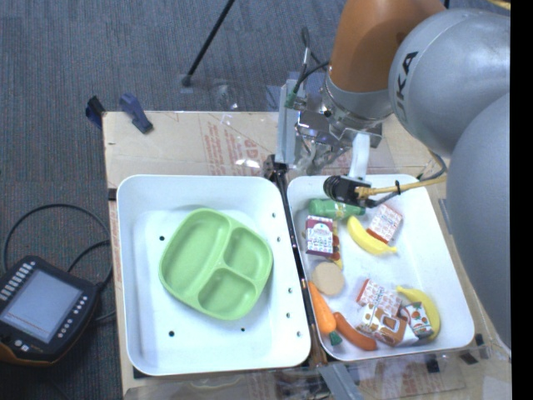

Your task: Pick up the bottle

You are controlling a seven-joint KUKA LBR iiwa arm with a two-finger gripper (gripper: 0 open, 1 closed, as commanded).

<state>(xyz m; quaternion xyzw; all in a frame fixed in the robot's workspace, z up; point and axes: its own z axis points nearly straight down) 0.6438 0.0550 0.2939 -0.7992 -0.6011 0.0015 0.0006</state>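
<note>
Green plate (216, 263): smooth matt plastic. Bin (137, 307) under the plate and second bin (433, 257) right of it: white plastic, slight gloss. Bottle (329, 209): smooth green plastic. Desk (191, 144): matt brown board, shiny clear tape. Arm shell (466, 65): smooth satin grey; orange band (375, 23) glossy. Floor (100, 40): rough grey carpet.

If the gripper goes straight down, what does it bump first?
The gripper would probably meet the far end of the right bin, just behind the green bottle, though depth is unclear.

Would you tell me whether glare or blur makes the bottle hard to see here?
In the camera view, the green bottle is evenly lit and fairly sharp; glare falls on the cardboard behind the left bin; the gripper is shaded and hard to read.
</note>
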